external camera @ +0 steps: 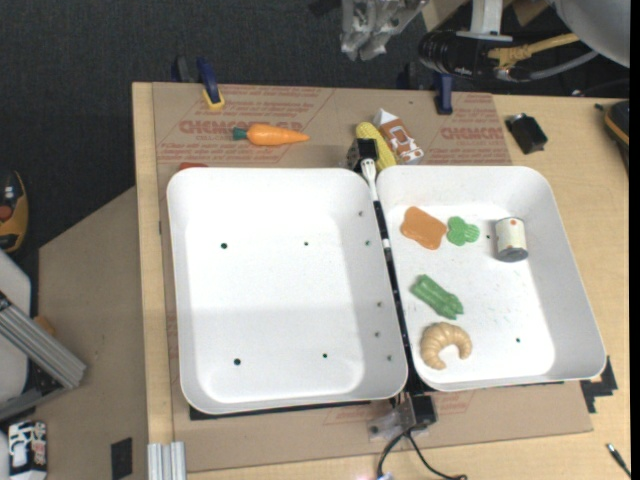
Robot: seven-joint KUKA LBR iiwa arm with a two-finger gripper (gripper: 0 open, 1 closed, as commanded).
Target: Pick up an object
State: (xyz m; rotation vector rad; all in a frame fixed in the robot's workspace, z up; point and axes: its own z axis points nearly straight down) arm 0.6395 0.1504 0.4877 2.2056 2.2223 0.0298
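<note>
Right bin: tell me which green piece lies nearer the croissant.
The long green piece, lying just above the croissant. The other green piece is rounder and lies farther up, beside the orange piece.

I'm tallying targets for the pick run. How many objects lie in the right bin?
5: orange piece at upper left, small green piece beside it, can to the right, long green piece mid-bin, croissant nearest the front.

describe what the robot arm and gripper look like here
The arm is a smooth, rounded pale grey shell in the top right corner. The gripper is a blurry silvery-grey metal assembly near the top edge, with black cables looped beside it.
</note>
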